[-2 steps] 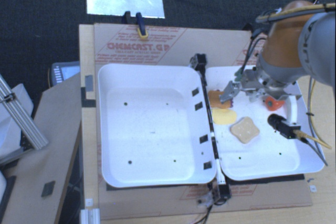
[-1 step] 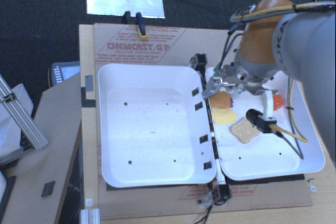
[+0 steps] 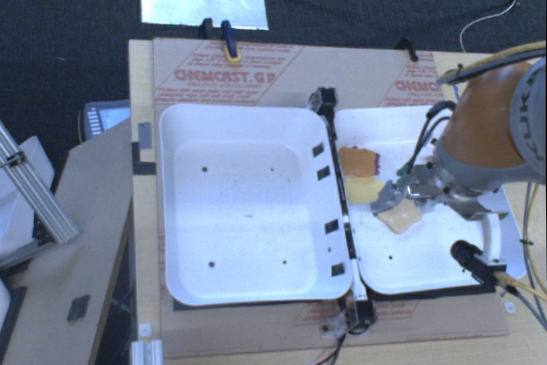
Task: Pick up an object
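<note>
We are looking at three small pieces lying in the right bin, all in its left half, close to the rim it shares with the left bin. The pale tan slab is lying flat, nearest the middle of the bin. It is looking roughly four-sided, with one corner pointing toward the near rim and its long axis running about across the view. Behind it, the orange-brown block is sitting just beside the shared rim, wider than deep, with its long axis also running across the view. Between the two, the yellow piece is lying low and flat. Its right end is disappearing under the gripper, so we are not judging its full length.

The grey arm with its orange band is reaching in from the right and covering the bin's right part. The gripper is hanging at the gap between the yellow piece and the pale tan slab. We cannot tell whether it is spread or closed, or whether it is touching either piece.

Both bins are resting on a board with red lettering. Black clips are lining the shared rim, and a yellow clamp is gripping the board's far edge.
</note>
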